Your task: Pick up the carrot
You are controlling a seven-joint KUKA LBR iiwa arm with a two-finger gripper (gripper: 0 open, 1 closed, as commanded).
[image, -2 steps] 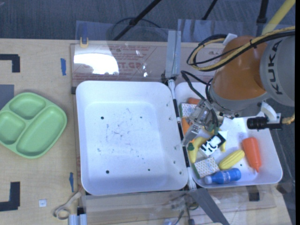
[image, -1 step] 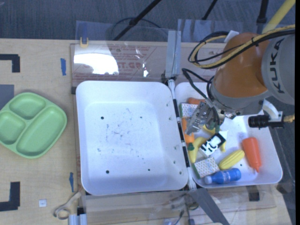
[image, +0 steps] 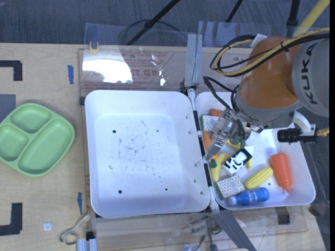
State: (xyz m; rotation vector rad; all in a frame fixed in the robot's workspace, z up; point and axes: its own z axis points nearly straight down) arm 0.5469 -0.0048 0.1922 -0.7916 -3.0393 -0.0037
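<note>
1. Nearest the camera, along the bench's front edge, a blue bottle (image: 250, 197) lies on its side in the right bin (image: 306, 190), beside a patterned packet (image: 231, 184) and a yellow corn cob (image: 258, 178).
2. Just beyond the corn, the carrot (image: 282, 169) lies flat near the bin's right side, its orange body pointing toward the front rim; nothing touches it, and it sits well apart from the gripper.
3. Grey arm (image: 285, 72) with its orange band reaches in from the right and hangs over the right bin's rear half; black cables loop above it.
4. Its gripper (image: 222, 136) is low over the bin's left side, near the divider between the bins, among a clutter of small items; a black-and-white card (image: 236, 161) and a yellow piece lie just beside it; whether the jaws are spread or closed, or grip anything, I cannot tell.
5. Left bin (image: 141, 150) sits alongside; a green divided plate (image: 34, 138) rests on the bench at far left.
</note>
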